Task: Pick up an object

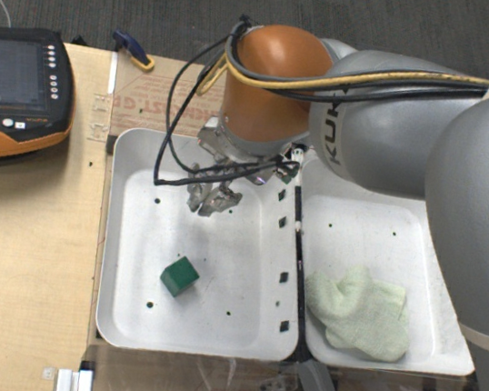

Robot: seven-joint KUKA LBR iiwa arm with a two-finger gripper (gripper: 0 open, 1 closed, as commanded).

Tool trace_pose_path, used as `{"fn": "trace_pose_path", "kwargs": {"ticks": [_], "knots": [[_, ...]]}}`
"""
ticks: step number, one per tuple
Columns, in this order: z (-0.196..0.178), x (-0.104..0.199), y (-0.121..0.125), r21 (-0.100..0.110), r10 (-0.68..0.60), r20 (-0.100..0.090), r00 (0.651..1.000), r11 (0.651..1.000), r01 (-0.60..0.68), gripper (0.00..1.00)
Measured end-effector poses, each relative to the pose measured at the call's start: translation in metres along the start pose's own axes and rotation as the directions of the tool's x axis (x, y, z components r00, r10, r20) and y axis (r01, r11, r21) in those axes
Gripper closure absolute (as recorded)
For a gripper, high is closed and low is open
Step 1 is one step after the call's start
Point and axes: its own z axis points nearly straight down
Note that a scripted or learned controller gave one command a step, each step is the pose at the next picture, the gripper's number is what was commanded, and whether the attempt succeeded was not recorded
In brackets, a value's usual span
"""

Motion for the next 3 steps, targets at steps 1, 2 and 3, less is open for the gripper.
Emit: {"fn": "trace_pose_path", "kwargs": {"ticks": [1,2,3], "knots": [[-0.065,-0.041,0.010,0.000,-0.363,0.001,0.932,0.932,0.363,1.00],[-0.093,-0.016,0.032,-0.003,-0.650,0.001,0.760,0.760,0.650,1.00],[-0.088,0.018,0.022,-0.006,-0.874,0.003,0.486,0.486,0.874,1.00]]}}
